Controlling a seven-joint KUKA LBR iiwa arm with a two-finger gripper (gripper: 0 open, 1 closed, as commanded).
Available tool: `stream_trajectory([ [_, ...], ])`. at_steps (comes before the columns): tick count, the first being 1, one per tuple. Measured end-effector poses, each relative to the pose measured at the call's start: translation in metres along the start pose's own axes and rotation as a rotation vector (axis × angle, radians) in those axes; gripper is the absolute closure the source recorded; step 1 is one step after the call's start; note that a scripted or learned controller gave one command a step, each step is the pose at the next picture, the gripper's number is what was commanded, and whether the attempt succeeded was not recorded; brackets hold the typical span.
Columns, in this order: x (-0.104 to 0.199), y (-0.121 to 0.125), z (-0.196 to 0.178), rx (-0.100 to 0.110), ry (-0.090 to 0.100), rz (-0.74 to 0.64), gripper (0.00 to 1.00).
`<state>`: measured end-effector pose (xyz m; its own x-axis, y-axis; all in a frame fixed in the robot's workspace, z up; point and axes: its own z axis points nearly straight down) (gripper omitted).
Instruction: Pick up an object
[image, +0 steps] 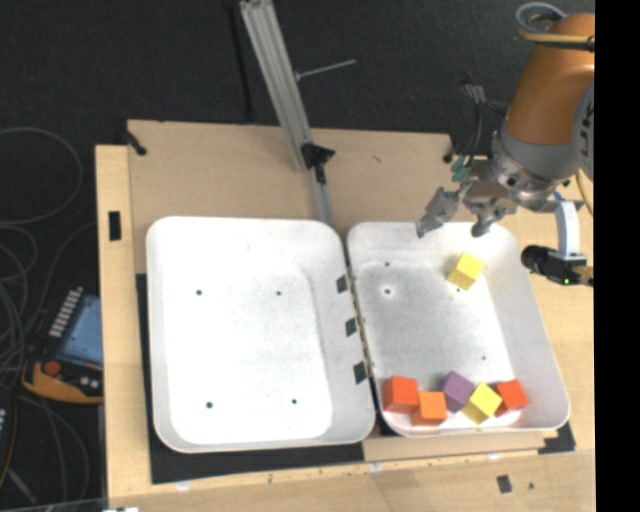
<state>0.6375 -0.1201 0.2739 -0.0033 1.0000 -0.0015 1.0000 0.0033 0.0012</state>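
My gripper (459, 222) hangs over the far edge of the right bin (440, 330), open, its two grey fingers spread with nothing between them. A yellow cube (464, 271) lies in that bin just below and slightly right of the fingertips. Along the bin's near edge sits a cluster of blocks: a red-orange one (402, 392), an orange one (432, 405), a purple one (458, 389), a second yellow one (483, 401) and another red-orange one (511, 394).
The left bin (245, 330) lies beside the right one, joined by small black clips (352, 326). A slanted metal post (290, 100) rises behind the bins. Cables and a handheld pendant (70, 345) lie off the bench to the left.
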Motion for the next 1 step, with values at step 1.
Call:
stream_trajectory([
  [1, -0.0727, -0.0295, 0.0385, 0.005, -0.003, 0.010, 0.00],
])
